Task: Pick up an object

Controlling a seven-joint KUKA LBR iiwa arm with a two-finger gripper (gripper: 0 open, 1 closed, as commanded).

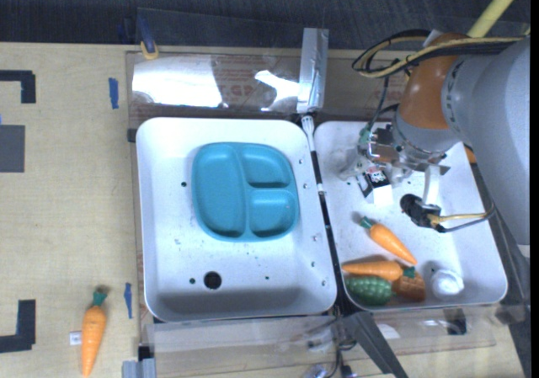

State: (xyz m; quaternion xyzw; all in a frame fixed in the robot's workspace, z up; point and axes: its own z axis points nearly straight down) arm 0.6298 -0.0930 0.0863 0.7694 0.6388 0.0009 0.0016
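The right bin [480, 225] holds several toys. An orange carrot [388, 239] lies at a slant near its middle. Along the front wall sit another orange carrot [373, 268], a green bumpy vegetable [370, 288], a brown piece [410, 287] and a white object [446, 282]. My gripper [377, 176] hangs low over the back left part of this bin, above and behind the slanted carrot, apart from it. I see nothing between its fingers from this angle.
The left bin [160, 275] bears a blue divided plate [246, 189]. A third carrot [92, 330] lies on the bench outside the bins, front left. A black cable end [418, 210] dangles over the right bin. The arm [497, 107] covers the right bin's back right.
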